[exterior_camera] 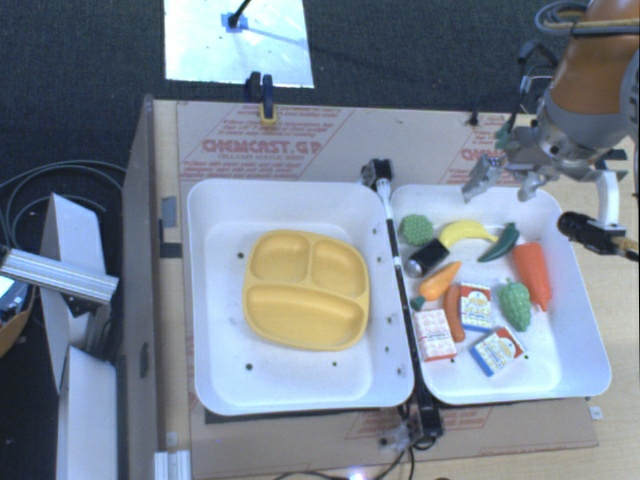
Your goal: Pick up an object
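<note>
Dark carpet is surrounding a bench topped with printed cardboard (290, 143), on which two white bins are sitting side by side: the left bin (215, 268) is holding a yellow divided tray (305, 290). The right bin (580, 348) is holding toy food, among it an orange carrot (533, 273), a banana (467, 233) and a green broccoli (417, 229). The gripper (508, 180) is hovering over that bin's far edge, fingers spread apart and pinching nothing.

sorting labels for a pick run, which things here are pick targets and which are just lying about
Job:
end effector, above the right bin
banana
carrot
broccoli
green pepper
small cartons

Lying about:
yellow divided plate in the left bin
clamp
cables
</note>
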`<action>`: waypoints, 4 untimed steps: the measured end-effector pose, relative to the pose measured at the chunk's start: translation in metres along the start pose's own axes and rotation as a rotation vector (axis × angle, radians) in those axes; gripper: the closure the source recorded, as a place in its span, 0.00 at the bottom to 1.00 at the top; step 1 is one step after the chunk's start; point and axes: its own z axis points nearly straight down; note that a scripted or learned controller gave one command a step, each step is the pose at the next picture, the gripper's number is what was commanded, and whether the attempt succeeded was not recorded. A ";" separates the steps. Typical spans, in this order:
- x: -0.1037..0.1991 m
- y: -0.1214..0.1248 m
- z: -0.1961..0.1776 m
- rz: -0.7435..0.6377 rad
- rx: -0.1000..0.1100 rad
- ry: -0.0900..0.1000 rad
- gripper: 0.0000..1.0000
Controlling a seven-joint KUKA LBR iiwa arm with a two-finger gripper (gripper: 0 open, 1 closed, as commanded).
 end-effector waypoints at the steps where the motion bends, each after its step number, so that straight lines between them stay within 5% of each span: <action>1: -0.003 0.010 0.087 0.002 0.002 0.000 0.00; 2: 0.004 -0.008 0.153 0.001 -0.017 -0.001 0.00; 4: 0.007 -0.075 0.160 0.006 -0.030 -0.008 0.00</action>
